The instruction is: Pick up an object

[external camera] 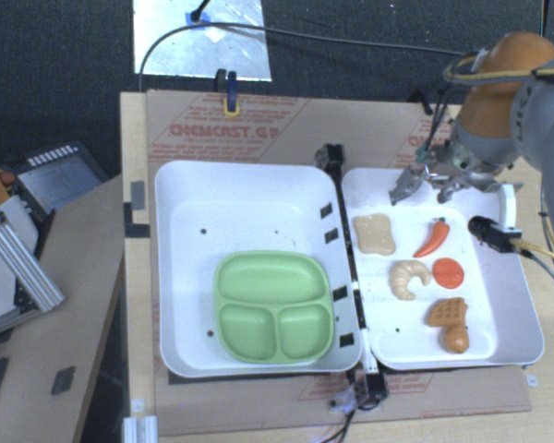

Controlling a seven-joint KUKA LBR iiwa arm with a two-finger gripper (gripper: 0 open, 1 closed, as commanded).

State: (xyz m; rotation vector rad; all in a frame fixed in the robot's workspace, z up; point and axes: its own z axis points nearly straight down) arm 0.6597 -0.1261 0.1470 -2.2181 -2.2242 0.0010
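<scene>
Chili (432,238) apparently slants, tip toward lower left.

Two shallow white plastic bins — the left bin (180,247) and the right bin (508,312). The left holds a pale green three-compartment plate (272,305). In the right: a beige toast slice (377,234), an orange-red chilli pepper (432,238), a red-orange round slice (448,272), a cream-and-tan croissant (409,278), and a brown waffle piece (449,321). Arm: grey, orange band — metallic grey gripper (431,185). The brown cardboard sheet (258,129) carries red lettering.
</scene>
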